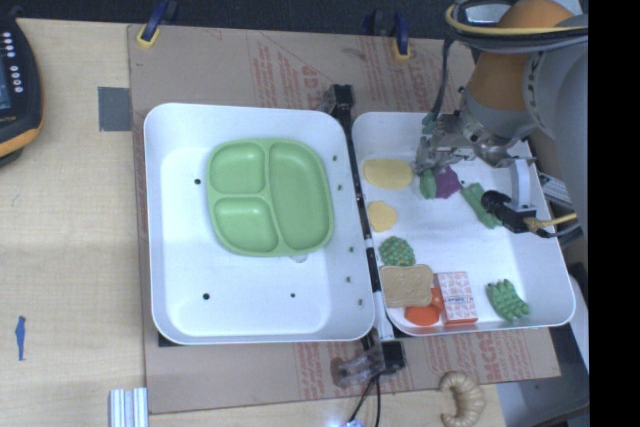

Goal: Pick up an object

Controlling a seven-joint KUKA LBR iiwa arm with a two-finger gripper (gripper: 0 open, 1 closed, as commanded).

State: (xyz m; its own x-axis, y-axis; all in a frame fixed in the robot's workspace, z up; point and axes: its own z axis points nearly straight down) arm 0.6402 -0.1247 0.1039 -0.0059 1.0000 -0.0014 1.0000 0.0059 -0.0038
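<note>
My gripper (432, 163) hangs low over the upper part of the right bin (545, 265). Right at its tip lies a purple toy (446, 182) with a green stem; whether it is touched I cannot tell. A pale yellow piece (388, 174) lies just left of the gripper. Below that piece is a small yellow heart shape (381, 214). A green pickle-like piece (474, 199) lies to the right of the purple toy.
Along the right bin's front are a green broccoli (397, 251), a slice of toast (407, 284), a red piece (422, 315), a red-and-white box (457, 298) and a green bumpy piece (507, 299). The left bin (180, 285) holds a green divided plate (270, 195).
</note>
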